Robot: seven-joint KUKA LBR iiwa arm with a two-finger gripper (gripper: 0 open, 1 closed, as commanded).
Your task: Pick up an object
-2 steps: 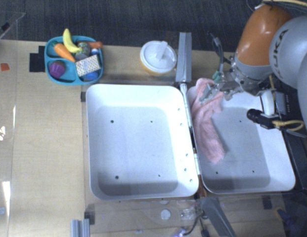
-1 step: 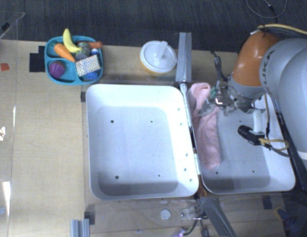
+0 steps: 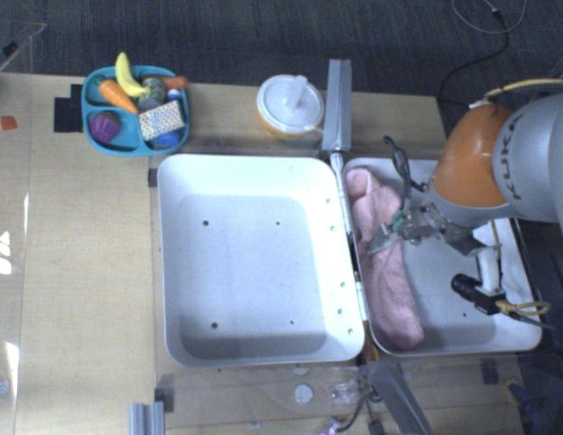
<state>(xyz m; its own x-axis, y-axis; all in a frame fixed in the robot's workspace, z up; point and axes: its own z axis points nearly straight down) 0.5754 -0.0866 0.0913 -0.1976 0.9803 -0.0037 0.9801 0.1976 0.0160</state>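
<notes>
A light wooden bench (image 3: 72, 270) is seen from above, with dark grey carpeted floor (image 3: 245, 16) beyond its far edge. A thin black cable (image 3: 488, 12) is looped on that floor, far right of the bench. A grey metal post (image 3: 336, 107) is set near the bench's far edge. A black patch (image 3: 68, 113) and a small red mark (image 3: 9, 123) are placed at the bench's far left. Pale reflections (image 3: 4, 252) are cast along the bench's left edge.

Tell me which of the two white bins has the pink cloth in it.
The right bin, under the arm. The pink cloth lies along its left wall, by the gripper. The left bin shows bare white floor.
</notes>
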